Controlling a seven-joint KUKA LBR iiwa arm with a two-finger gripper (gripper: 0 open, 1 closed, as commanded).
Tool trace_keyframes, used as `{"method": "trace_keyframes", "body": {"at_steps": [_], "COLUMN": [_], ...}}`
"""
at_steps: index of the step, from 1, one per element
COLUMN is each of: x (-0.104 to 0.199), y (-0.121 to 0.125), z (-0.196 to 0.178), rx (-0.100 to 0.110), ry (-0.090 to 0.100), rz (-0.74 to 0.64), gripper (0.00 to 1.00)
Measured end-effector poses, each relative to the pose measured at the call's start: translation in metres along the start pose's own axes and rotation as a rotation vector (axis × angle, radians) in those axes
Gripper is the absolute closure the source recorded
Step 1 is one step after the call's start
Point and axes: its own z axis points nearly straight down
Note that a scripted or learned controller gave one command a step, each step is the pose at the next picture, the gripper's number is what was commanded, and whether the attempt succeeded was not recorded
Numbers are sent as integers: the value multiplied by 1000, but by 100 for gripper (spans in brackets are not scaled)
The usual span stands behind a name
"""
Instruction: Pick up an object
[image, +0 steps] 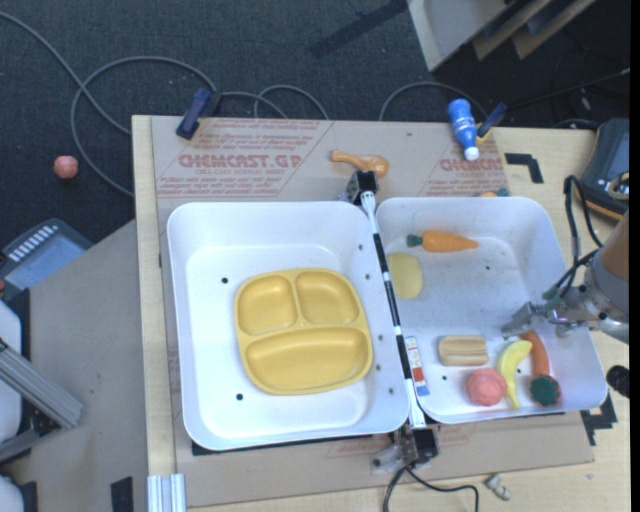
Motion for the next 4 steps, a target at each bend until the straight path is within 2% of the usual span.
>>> {"method": "trace_keyframes", "body": {"at_steps": [1,2,3,4], "x": [0,29,54,59], "y": [1,-21,-4,29], "z": [-10,-51,-84,-71], "rx": [-2,-1,-3,-3], "ry": [-1,1,-1,-2], "rz": [1,-2,-2,-2], "gripper": [100,100,100,100]}}
